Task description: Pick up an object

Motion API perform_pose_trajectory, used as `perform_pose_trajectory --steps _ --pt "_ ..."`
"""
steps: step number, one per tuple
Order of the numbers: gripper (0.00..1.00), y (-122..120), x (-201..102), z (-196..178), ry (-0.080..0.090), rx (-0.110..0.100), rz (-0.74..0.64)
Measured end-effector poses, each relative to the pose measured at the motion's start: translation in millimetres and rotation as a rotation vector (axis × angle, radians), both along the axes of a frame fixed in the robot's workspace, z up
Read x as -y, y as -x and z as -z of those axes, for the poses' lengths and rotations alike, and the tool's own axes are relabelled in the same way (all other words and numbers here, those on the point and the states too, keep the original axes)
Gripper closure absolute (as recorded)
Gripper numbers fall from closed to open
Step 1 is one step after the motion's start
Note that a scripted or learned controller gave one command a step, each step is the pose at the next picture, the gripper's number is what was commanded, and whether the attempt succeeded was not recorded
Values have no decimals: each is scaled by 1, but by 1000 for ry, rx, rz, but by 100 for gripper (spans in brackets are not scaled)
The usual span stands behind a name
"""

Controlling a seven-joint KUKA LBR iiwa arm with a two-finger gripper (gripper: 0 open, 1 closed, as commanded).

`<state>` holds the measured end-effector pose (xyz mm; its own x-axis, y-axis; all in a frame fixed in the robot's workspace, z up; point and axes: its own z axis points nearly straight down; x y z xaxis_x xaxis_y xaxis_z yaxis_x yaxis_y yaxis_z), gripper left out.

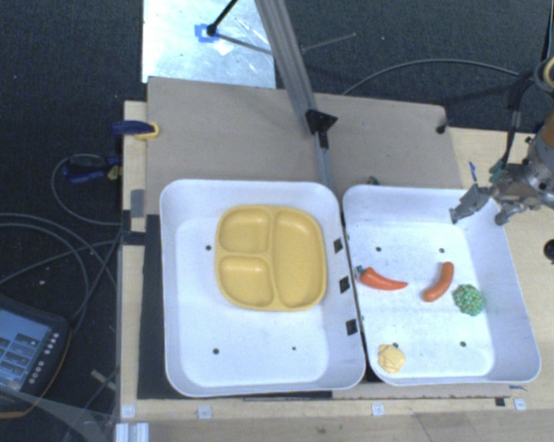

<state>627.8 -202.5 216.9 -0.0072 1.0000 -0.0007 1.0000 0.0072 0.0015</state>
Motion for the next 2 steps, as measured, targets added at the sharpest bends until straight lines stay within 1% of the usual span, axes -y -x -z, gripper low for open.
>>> perform_pose_trajectory --steps 1,2 --pt "0 0 0 0 1 0 0" --pt "0 -10 3 51 0 -4 -1"
